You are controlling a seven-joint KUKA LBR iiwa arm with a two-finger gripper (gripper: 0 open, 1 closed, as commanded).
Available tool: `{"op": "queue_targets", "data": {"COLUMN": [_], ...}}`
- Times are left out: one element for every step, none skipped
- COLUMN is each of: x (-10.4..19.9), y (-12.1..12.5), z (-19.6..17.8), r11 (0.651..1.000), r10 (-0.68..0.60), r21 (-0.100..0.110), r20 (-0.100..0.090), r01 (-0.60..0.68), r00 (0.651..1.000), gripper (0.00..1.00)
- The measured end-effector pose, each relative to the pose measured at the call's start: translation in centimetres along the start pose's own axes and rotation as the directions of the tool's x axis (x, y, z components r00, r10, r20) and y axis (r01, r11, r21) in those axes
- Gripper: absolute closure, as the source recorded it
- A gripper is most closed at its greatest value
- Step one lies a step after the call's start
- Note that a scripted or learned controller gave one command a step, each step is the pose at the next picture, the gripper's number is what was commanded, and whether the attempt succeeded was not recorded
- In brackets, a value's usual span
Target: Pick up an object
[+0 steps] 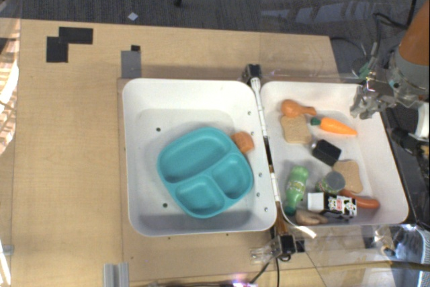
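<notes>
While the end effector (366, 104) hangs over the far right edge of the right bin (398, 193), I honestly can't tell how it's set, too small and blurry. Nothing looks caught in it. The carrot (336, 126) lies just beside it, with a bread slice (294, 130) and a black block (326, 152) nearby. A green bottle (295, 186) sits nearer the front. Over in the left bin (138, 144), a teal divided plate (205, 173) touches a small orange piece (244, 142). Tabletop (67, 178) is plain wood.
</notes>
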State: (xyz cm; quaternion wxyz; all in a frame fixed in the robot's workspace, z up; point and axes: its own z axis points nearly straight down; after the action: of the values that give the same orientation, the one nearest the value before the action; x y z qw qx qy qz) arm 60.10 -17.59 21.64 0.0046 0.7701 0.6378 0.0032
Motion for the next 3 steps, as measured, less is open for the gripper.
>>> {"op": "queue_targets", "data": {"x": [-0.7, -1.6, -2.3], "y": [3.5, 3.1, 3.6], "z": [-8.4, -14.7, -19.1], "r11": [0.969, 0.663, 0.482], "r10": [0.247, 0.748, 0.876], "r21": [0.002, 0.004, 0.004], "r20": [0.001, 0.004, 0.006], "r01": [-0.247, -0.748, -0.876], "r00": [0.969, 0.663, 0.482], "gripper": [1.0, 1.0, 1.0]}}
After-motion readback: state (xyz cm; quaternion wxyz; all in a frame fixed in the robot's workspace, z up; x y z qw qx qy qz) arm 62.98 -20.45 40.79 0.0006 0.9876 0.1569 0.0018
